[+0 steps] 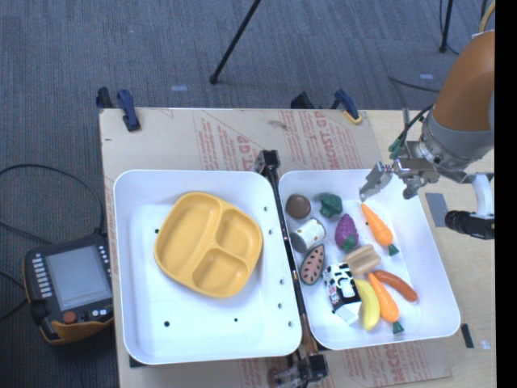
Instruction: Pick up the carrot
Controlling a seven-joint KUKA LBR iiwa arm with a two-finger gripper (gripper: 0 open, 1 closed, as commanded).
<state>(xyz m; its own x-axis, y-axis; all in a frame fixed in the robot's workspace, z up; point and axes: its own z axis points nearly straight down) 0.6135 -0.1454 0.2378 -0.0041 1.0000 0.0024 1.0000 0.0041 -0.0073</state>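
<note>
Grey carpet surrounded a plywood bench (234, 140) that carried two shallow white bins side by side.

1. Gripper. The gripper (396, 183) hung over the upper right part of the right bin (432, 253). Its two metal fingers (373, 182) stood spread apart, with nothing between them and no contact with any item.

2. Carrot. The carrot (377, 226) was a small orange cone with a green stub at its lower end. It lay on the bin floor just below the gripper, slightly to the left of the midpoint between the fingers, and apart from them.

3. Other contents of the right bin. A second orange carrot (385, 299) lay lower down, beside a yellow banana (368, 305) and a glossy sausage (397, 285). Further left lay purple grapes (346, 233), green broccoli (329, 204), a brown round piece (298, 207), a small can (308, 235), a watermelon slice (313, 265) and a black-and-white carton (342, 288).

4. Left bin. The left bin (141, 314) held a smooth yellow divided plate (208, 244) with three compartments.

5. Floor. A teach pendant (70, 292) rested on the carpet at the left.
</note>
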